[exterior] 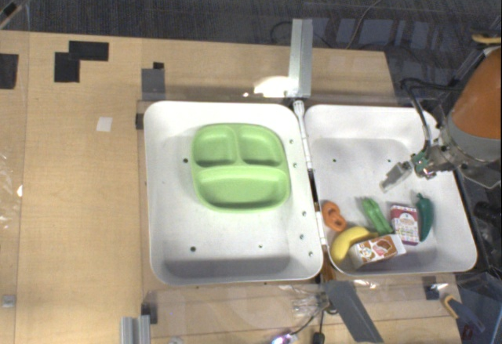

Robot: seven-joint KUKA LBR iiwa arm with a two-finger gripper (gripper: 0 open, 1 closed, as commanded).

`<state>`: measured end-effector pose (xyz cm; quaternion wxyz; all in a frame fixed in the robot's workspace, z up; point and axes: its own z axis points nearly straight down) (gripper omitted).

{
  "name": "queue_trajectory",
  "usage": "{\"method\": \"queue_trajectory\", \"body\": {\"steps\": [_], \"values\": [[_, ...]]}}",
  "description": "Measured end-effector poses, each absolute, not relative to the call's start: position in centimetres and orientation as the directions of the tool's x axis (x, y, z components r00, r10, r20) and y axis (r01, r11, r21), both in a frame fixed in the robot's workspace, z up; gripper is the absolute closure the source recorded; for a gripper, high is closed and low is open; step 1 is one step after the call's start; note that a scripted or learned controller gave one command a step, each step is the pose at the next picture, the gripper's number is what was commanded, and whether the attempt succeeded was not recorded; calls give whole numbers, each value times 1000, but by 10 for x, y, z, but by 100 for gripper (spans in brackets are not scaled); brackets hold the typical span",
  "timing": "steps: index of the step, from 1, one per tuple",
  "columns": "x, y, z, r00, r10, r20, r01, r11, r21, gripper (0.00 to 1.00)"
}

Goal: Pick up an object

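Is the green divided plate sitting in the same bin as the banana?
No, the green divided plate lies in the left bin, while the banana is in the right bin.

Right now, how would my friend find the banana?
Look in the right white bin, along its near edge where the toys are piled. The banana lies leftmost there, below the orange ring, touching the little carton. It's the only yellow, curved thing.
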<state>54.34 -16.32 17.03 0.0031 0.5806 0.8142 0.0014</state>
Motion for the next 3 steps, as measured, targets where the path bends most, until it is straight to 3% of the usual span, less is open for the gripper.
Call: {"method": "queue_trajectory", "body": {"steps": [1, 2, 3], "values": [[516, -143, 93, -307, 952, -8, 952, 307, 14, 0], [518, -140, 104, -310, 951, -5, 951, 310, 20, 100], [565, -66, 186, -295, 956, -1, 956, 295, 5, 100]]}}
